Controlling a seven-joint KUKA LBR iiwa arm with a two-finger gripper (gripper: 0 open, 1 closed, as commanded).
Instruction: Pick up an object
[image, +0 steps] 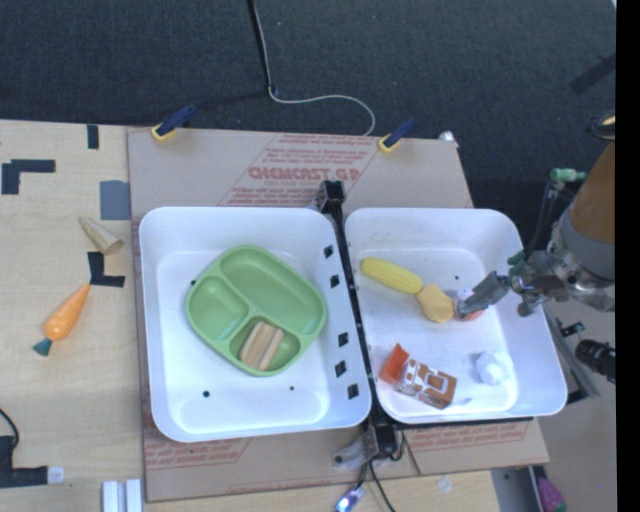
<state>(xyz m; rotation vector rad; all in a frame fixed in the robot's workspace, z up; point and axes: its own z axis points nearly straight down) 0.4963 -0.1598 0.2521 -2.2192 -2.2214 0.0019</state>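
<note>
The right bin (500, 232) holds a yellow corn cob (391, 276), a tan rounded piece (436, 303) touching its end, a small red object (471, 312), an orange and brown packet (421, 378) and a small white object (490, 368). My gripper (505, 297) hangs over the bin's right side with its fingers spread apart. The left fingertip (483, 295) sits just above the red object, beside the tan piece. Nothing shows between the fingers.
The left bin (160, 300) holds a green divided plate (225, 300) with a tan slice (262, 344) in one compartment. A toy carrot (64, 314) and a small cone (100, 235) lie on the bench left of the bins. A black divider clip (330, 195) joins the bins.
</note>
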